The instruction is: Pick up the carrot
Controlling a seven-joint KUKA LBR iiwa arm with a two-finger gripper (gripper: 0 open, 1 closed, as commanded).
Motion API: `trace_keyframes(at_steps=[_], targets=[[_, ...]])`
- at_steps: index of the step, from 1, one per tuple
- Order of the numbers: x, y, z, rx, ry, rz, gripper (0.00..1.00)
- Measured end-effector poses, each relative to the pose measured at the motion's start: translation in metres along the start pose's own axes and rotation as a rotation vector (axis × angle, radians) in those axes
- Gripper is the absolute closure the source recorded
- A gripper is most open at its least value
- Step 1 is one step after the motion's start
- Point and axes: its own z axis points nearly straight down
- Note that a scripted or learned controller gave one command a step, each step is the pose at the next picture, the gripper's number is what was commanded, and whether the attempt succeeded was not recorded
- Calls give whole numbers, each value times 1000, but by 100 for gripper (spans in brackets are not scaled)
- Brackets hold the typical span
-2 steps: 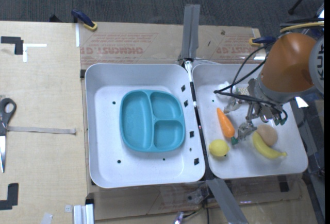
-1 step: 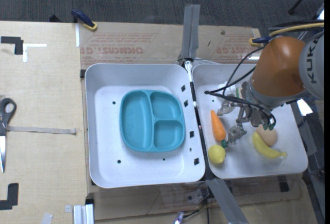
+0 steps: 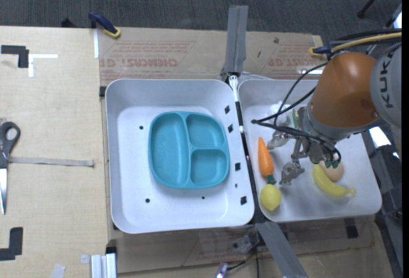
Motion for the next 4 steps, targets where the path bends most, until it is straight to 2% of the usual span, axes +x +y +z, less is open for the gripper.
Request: trace_keyframes(at_steps=[1,2,3,4], targets=[[9,3,0,1,-1,-89,0],[17,5,0,0,0,100,0],[35,5,-1,2,-6,431,0],[35,5,-1,1,-5,430,0]])
